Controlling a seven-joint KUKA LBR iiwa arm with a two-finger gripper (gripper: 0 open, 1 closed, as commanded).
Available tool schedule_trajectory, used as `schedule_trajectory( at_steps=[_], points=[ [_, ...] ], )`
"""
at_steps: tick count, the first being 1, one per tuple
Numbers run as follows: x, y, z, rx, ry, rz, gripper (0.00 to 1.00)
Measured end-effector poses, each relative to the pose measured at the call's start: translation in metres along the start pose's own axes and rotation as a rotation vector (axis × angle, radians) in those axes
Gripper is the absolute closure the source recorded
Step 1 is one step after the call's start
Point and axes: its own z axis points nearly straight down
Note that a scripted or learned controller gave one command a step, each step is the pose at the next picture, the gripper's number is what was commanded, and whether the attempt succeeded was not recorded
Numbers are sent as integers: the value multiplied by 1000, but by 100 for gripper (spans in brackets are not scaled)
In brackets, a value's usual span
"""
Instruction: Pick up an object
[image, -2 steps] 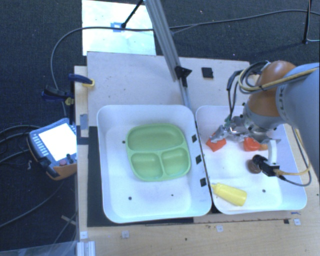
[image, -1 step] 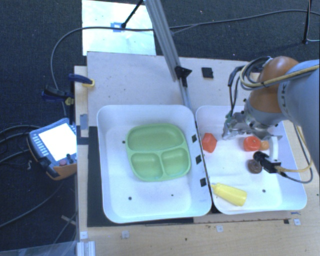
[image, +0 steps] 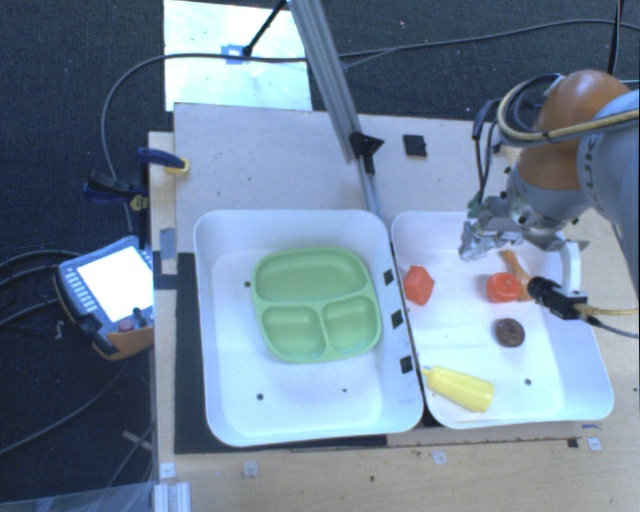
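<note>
Objects for picking lie loose in the right bin (image: 560, 400), in the right half of the frame: an orange-red block (image: 418, 285) near the bin's left wall, a second orange piece (image: 504, 288) further right with a thin tan stick (image: 514, 262) just above it, a small brown disc (image: 510, 332) below that, and a yellow piece (image: 460, 388) low in the bin, lying on its side. They are spread well apart from one another, which I judge leaves room for a grasp on any one of them from above.

The left bin (image: 215, 330) holds a green tray (image: 316, 303) with three compartments, lying flat near the bin's middle. It is broad and shallow, so it looks a poor candidate for a two-finger grip.

The arm (image: 590, 140) comes in from the upper right of the frame, and its claw (image: 480, 243) hangs over the upper part of the right bin, above and left of the second orange piece. Nothing shows between its fingers; whether they are spread or closed I cannot tell from this angle. From where it hangs, the orange piece and the stick seem the nearest targets, though no pick looks begun.

A handheld pendant (image: 108, 295) with a lit screen lies off the worktop (image: 260, 150) at the left of the frame, its cable trailing away. No brand, label or writing can be read anywhere; the screen is too bright and small to make out.
</note>
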Motion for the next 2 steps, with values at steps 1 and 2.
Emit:
schedule_trajectory(
  at_steps=[1,2],
  points=[
    [0,2,-55,-1,0,-1,100],
    [53,-16,-45,6,3,-3,100]
  ],
)
